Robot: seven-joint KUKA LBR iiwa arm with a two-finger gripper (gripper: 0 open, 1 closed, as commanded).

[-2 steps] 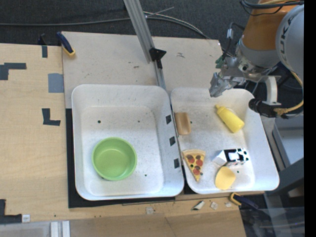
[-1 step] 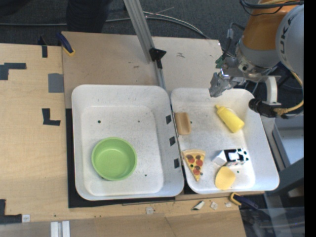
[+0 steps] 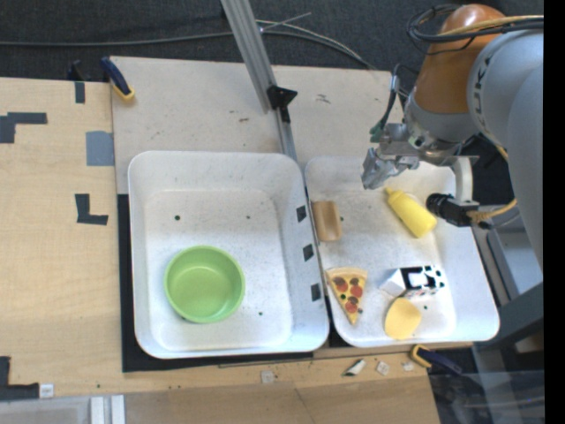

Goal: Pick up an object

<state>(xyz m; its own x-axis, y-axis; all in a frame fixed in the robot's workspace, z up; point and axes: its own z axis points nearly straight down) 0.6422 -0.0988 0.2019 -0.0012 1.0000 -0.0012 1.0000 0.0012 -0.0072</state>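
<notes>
Upper right of frame, my gripper [image 3: 381,173], finger state unreadable, approaches the yellow bottle [image 3: 411,212]; next, descend and close.

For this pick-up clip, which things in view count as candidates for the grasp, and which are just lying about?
Belongs to the job:
gripper, over the right bin
yellow bottle, nearest the gripper
wooden block
pizza slice toy
black-and-white toy
yellow disc
green bowl, in the left bin

Just lying about:
yellow clamp on the bench
metal pole
cables
</notes>
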